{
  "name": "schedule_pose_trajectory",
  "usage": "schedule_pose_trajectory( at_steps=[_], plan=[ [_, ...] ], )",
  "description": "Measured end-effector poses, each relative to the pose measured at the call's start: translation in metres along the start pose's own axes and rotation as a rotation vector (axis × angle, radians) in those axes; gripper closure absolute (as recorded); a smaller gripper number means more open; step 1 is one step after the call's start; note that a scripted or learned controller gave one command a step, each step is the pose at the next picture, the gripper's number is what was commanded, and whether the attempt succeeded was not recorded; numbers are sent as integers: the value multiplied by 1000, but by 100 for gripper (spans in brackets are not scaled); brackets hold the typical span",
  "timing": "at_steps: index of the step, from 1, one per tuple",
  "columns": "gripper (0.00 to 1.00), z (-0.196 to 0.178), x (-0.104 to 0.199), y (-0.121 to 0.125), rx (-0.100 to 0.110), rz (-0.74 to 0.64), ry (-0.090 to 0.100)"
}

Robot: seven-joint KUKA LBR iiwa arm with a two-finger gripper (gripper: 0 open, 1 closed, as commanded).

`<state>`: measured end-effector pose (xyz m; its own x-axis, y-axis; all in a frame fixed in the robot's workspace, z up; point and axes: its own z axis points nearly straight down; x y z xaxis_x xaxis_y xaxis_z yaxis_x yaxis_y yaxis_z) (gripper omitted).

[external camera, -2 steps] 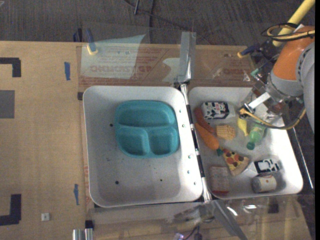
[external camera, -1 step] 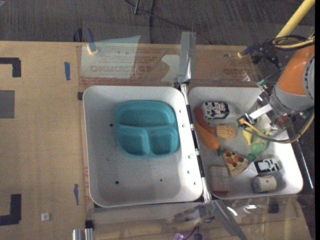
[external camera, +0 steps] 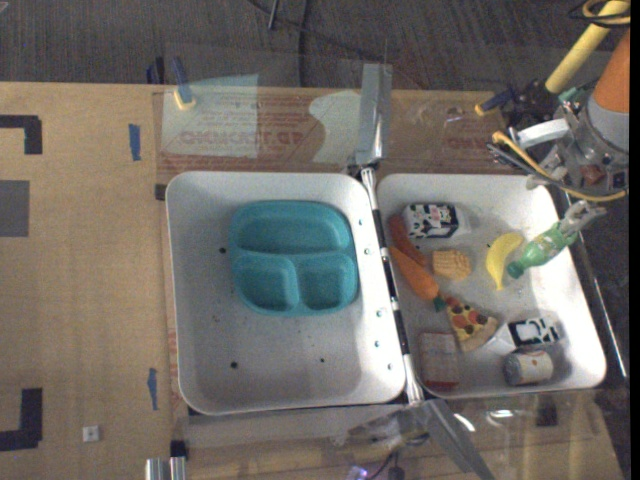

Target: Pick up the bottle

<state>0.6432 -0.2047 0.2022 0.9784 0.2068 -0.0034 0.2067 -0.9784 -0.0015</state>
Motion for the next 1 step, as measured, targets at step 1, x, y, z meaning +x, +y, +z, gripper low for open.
schedule_pose_trajectory(
  at_steps=[1],
  plan=[
    [0,66,14,19,4,-11,-4]
  ],
)
